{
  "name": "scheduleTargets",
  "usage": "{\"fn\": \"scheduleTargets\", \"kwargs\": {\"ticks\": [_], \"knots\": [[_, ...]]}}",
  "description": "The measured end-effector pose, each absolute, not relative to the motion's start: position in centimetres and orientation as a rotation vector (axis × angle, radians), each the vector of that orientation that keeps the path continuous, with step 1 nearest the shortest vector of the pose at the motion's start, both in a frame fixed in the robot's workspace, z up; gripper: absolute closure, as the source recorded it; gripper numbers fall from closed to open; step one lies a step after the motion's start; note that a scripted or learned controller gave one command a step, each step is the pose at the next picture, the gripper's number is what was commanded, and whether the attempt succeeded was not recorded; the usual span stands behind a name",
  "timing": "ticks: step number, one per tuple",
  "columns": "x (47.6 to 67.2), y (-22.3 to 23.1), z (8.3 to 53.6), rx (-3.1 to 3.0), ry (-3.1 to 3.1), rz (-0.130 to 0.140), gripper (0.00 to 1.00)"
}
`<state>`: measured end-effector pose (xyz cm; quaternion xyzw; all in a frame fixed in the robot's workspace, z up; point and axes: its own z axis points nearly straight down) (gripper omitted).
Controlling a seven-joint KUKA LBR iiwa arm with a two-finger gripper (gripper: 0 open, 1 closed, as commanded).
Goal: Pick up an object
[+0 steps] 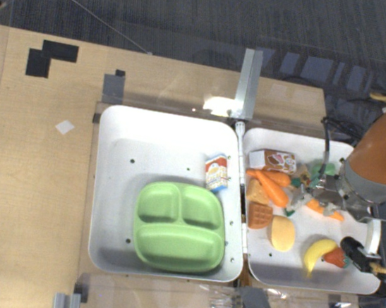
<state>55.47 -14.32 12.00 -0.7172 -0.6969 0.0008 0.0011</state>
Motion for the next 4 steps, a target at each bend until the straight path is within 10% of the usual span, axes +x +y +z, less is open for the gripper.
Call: {"fn": "scheduleTargets", "kwargs": {"ticks": [1, 2, 3, 4], "knots": [[54.3, -9.1, 15.8, -2.390, -2.039, 0.000, 0.00], [54.4, -9.1, 16.6, -2.388, -2.039, 0.001, 1.00], [54.4, -9.1, 16.6, -2.388, -2.039, 0.002, 0.00], [57.7, -10.4, 9.4, -2.424, -1.998, 0.000, 0.00]]}}
